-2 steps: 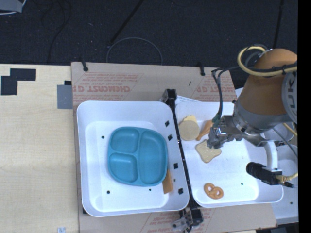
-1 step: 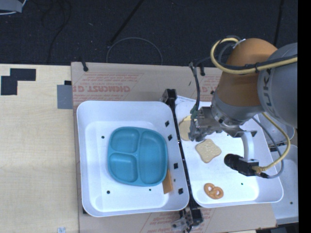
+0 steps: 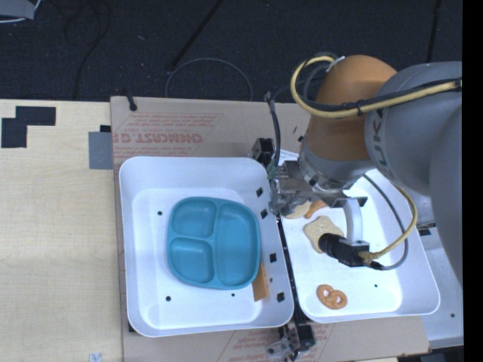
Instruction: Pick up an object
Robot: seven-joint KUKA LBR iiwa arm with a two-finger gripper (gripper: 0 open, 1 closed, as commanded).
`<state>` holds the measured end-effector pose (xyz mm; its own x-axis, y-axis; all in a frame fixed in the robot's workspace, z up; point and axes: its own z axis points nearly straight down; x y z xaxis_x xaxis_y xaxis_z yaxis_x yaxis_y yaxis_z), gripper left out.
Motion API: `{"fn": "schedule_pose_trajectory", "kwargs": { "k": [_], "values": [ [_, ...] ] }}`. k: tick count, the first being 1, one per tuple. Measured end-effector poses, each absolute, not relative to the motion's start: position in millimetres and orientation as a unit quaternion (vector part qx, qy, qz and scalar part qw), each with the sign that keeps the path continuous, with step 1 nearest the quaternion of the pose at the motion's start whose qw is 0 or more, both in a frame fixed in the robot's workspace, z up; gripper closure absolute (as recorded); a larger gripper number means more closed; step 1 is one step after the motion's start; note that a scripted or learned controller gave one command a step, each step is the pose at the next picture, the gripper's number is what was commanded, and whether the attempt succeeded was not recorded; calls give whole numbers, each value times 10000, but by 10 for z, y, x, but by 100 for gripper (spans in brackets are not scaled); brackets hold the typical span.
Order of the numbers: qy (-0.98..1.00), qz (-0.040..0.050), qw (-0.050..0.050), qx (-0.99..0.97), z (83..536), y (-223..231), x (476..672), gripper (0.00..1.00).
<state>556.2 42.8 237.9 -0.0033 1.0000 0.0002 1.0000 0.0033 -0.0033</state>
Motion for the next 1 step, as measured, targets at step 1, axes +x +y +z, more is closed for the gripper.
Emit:
{"fn": "schedule_pose_trajectory", "kwargs": {
  "k": [1],
  "values": [
    [-7087,2,15,-7055,2414,975,5782,100]
  ]
}}
